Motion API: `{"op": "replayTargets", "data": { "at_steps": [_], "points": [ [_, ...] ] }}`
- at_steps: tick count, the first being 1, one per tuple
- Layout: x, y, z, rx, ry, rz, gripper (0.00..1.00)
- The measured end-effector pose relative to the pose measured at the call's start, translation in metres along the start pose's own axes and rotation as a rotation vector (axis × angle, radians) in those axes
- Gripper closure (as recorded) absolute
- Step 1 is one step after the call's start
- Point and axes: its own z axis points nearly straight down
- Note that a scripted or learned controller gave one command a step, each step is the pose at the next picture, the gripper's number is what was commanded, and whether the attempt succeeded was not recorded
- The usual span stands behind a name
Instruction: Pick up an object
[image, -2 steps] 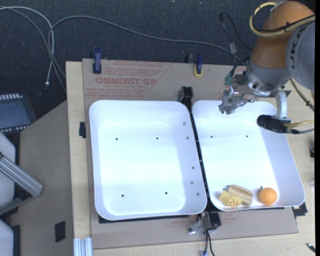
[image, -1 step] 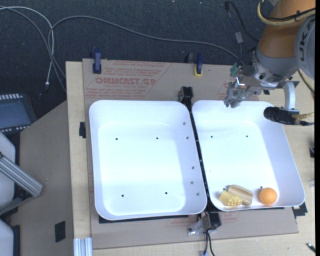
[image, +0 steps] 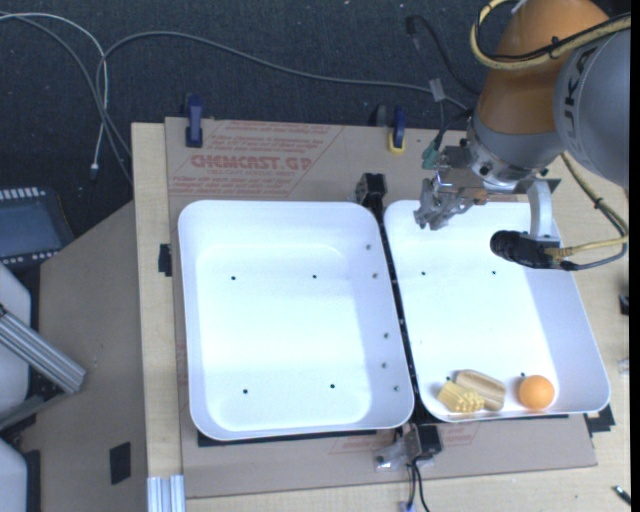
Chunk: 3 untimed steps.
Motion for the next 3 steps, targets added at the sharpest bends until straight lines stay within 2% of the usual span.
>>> {"op": "replayTargets", "data": {
  "at_steps": [2,3],
  "points": [
    [0.071,-0.064,0.008,0.0,0.0,0.0,1.0],
    [0.115,-0.083,0.011,0.001,0.0,0.0,1.0]
  ]
}}
